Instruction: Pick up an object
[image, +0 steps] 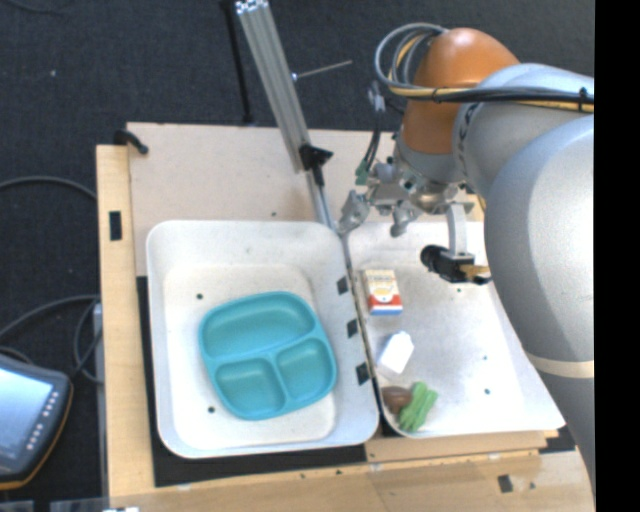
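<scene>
My gripper (376, 217) hangs over the far left corner of the right bin (470, 350), open, with nothing between its fingers. In that bin, a small orange and white box (382, 292) lies just in front of the gripper, close to the bin's left wall. Further forward is a white block (395, 352). A brown lump (396, 398) and a green object (420, 405) lie touching each other in the bin's near left corner.
A teal divided plate (268, 352) lies in the left bin (180, 290). A slanted metal rail (285, 100) runs down to the wall between the bins, close to the gripper's left. The arm's bulk covers the right bin's right side.
</scene>
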